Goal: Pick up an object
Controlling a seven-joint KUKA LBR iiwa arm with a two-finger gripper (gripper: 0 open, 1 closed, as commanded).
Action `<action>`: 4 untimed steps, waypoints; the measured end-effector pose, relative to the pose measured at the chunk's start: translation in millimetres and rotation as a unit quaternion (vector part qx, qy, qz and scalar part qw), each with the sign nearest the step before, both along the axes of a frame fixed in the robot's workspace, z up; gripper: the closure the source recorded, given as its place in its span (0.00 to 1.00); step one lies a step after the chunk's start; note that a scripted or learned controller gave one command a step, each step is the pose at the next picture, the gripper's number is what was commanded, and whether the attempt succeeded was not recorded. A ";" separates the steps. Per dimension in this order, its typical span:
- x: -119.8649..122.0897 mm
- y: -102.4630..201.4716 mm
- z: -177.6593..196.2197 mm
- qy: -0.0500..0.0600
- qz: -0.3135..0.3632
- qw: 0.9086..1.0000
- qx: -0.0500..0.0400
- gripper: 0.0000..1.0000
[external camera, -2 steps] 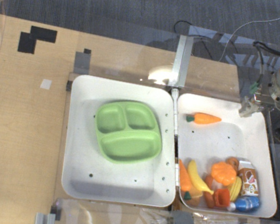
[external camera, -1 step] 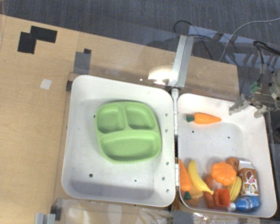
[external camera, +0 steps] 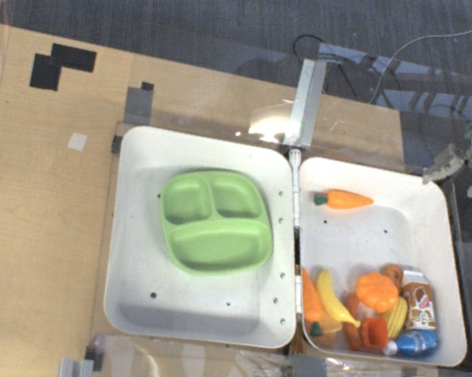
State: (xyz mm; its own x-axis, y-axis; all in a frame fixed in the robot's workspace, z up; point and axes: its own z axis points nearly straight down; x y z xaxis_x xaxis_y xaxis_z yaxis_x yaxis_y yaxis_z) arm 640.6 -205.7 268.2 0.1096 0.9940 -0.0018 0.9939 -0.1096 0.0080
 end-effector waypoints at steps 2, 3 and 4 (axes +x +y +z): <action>35.3 92.8 -165.0 -0.014 0.041 0.999 -0.006 0.00; 29.7 126.6 -81.0 0.000 -0.068 0.998 0.002 0.00; 24.6 121.5 -180.4 0.000 0.037 0.999 0.001 0.00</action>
State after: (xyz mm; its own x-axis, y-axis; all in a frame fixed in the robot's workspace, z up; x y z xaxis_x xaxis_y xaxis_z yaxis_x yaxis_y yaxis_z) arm 665.2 -84.2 87.8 0.0349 0.9994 0.0001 0.9994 -0.0349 0.0079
